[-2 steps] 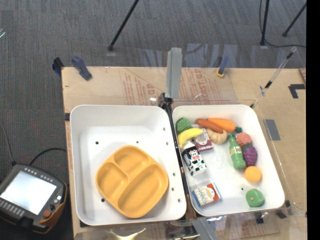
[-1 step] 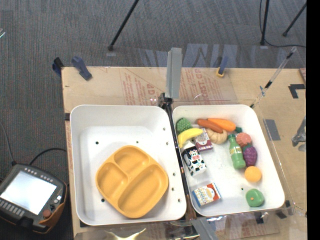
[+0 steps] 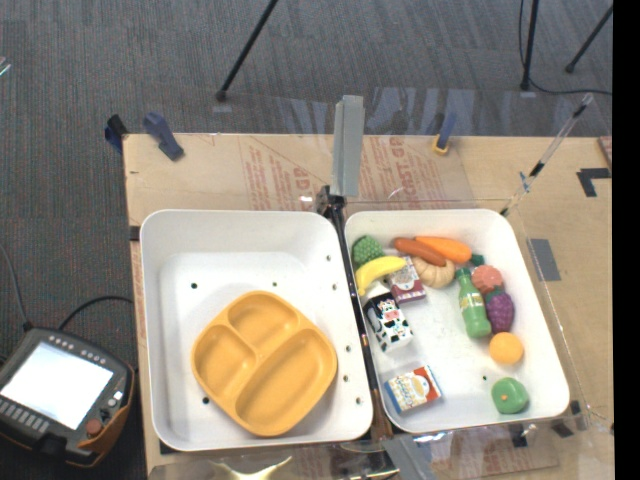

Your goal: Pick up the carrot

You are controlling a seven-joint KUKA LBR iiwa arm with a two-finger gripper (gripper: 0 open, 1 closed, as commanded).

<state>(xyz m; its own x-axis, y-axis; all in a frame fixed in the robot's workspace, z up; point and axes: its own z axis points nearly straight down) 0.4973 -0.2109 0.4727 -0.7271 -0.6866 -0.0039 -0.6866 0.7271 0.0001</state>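
Carrot position: the carrot (image 3: 444, 248) lay in the right bin (image 3: 535, 298), at that bin's far edge, toward its middle.
Carrot long axis: it ran nearly crosswise to the view, thick end toward the left, tip toward the right and slightly nearer the viewer.
Carrot neighbours: a reddish sausage-like piece (image 3: 417, 252) touched its left end; a tan, lumpy piece (image 3: 436, 272) sat just under it; the banana (image 3: 378, 269) and the green bottle (image 3: 473, 306) lay near.
Claw state: cannot tell; nothing of the arm stood over the bins.
Direction of approach: by judgement, an arm entering from the right would meet the carrot's tip first, along its length.
Grip requirement: by judgement, the fingers should close across the short width, near the right half, clear of the sausage-like piece.
Left bin (image 3: 170, 268): held a yellow divided plate (image 3: 264, 362), well apart from the carrot.
Task status: pick not yet begun.
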